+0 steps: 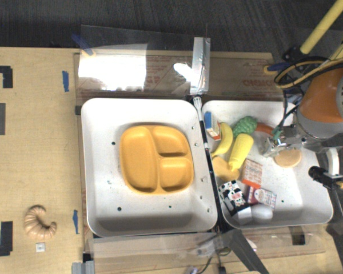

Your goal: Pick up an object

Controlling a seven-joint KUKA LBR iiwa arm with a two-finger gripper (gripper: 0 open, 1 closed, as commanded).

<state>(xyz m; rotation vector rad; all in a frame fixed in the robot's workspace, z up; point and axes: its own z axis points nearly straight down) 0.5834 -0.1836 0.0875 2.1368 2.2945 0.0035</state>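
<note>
The wooden bench (pixel 28 153) fills most of what I see, and on it the two white bins sit side by side, touching along a middle seam. I will place everything by the right bin (pixel 308 201). The left bin (pixel 97 153) lies just to its left and carries a yellow divided tray (pixel 155 157), three compartments, lying flat in the middle.

The grey arm (pixel 326 104) with its orange band comes in over the right bin's far right corner. Its gripper (pixel 276 146) hangs low inside that bin, just beside a round tan disc (pixel 288 158); I cannot tell whether it is parted or closed, or whether it has anything.

Inside the right bin, towards its left wall, a banana (pixel 223 140) and a yellow bottle (pixel 240 150) lie tilted next to each other, a green leafy thing (pixel 245 124) behind them. Nearer the front are a red-and-white packet (pixel 252 173), a black-and-white patterned piece (pixel 232 193) and a small white lump (pixel 262 213).

Far left of the right bin, on bare bench, lies a curled tan shape (pixel 40 221).
</note>
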